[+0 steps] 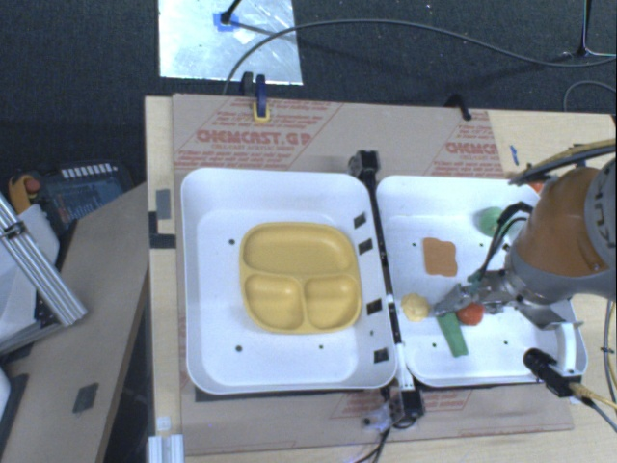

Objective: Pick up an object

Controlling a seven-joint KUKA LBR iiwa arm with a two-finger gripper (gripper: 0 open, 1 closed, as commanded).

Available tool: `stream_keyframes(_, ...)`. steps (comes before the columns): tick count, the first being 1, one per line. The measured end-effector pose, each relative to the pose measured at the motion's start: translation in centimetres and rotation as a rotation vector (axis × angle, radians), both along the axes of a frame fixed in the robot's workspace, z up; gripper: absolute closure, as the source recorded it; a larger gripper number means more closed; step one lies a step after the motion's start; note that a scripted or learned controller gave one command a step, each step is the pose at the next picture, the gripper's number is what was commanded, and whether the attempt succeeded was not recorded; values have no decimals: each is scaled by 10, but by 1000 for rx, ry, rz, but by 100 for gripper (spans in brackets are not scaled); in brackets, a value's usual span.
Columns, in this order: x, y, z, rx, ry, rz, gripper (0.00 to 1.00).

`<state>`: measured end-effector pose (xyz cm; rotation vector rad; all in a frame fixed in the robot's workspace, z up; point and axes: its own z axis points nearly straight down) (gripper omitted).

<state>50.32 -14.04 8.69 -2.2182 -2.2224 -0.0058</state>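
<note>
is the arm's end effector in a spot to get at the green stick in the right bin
Probably yes. The end effector hangs low in the right bin, just above the green stick, which lies flat. The red piece and yellow ball crowd close beside it.

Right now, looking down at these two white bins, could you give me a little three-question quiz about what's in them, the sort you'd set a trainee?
1. True or false: the yellow divided tray lies in the left bin.
2. Which thing lies nearest the gripper? A) the brown flat piece B) the small red piece C) the green thing at the far edge
3. Fill in: the pale yellow ball sits in the right bin, close to the ____ between the two bins.

Key: 1 true. 2 B; the red piece sits right at the gripper, with a green stick just below. 3 divider.
</note>
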Motion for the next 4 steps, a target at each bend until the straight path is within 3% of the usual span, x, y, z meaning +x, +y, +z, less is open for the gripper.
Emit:
stream_keyframes(1,-1,-1,8,-4,-1,0,100)
stream_keyframes(3,3,-12,126,-6,-5,2,100)
stream_keyframes(4,4,-12,124,-4,-1,2,100)
